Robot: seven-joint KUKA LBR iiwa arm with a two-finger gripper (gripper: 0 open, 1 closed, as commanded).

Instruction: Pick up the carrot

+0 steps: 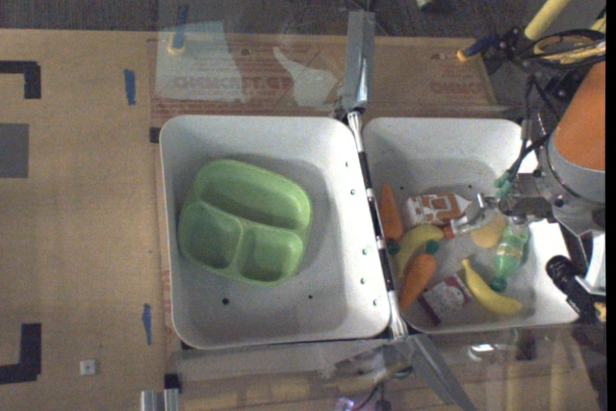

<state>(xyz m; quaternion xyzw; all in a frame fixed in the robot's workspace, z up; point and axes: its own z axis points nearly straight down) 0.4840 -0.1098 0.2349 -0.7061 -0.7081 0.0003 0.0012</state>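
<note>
Dim, even overhead light, slightly warm cast. Soft shadows inside bins (183,236). Faint glare on clear sheet (241,63) over bench (77,207). Overall soft focus, low resolution; arm (587,140) blurred at right edge.

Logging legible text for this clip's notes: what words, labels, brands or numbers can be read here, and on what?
No text reads clearly.
Cardboard sheet behind the bins: red print under clear film, too blurred to read.
Carton in the right bin: orange and white label, too small to read.
Packet by the banana: red and white print, too small to read.
Bottle: no readable label.
</note>
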